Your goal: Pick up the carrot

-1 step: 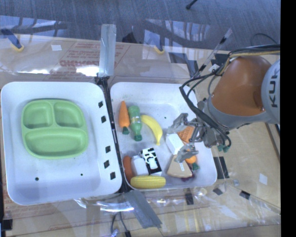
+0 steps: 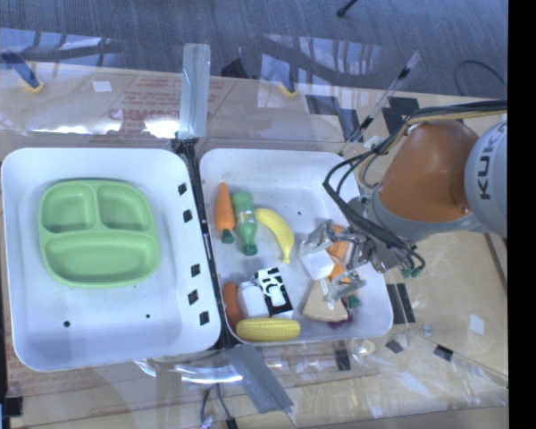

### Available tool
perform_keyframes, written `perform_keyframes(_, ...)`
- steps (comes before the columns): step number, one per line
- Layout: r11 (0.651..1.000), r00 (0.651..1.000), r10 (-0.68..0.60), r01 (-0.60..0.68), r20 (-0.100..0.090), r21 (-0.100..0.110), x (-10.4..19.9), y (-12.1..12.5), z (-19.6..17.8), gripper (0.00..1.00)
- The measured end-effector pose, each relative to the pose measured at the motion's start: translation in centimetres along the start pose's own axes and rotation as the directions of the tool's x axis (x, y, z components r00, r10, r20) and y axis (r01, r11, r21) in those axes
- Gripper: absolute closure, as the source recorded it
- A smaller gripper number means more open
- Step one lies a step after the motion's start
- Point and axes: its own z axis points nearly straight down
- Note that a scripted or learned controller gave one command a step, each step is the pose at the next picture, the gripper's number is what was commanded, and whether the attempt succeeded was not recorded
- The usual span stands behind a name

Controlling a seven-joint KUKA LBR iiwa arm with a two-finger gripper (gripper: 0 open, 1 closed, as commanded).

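The carrot, orange and tapered, lies lengthwise near the left wall of the right bin. A green bottle lies right beside it, and a yellow banana is a little further right. My gripper is low over the right side of the same bin, well to the right of the carrot and apart from it. It hangs just above a wedge of bread. Small orange and white parts show around the gripper's tip, and I cannot make out what they are.
A corn cob lies along the right bin's front wall, with a red item and a black-and-white object behind it. The left bin holds a green divided plate. Cables loop from the arm's wrist.
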Motion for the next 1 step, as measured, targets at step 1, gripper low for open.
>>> perform_keyframes(1,0.991,0.991,-0.133,0.133,0.008,0.006,-1.6,-0.31,3.91,0.0)
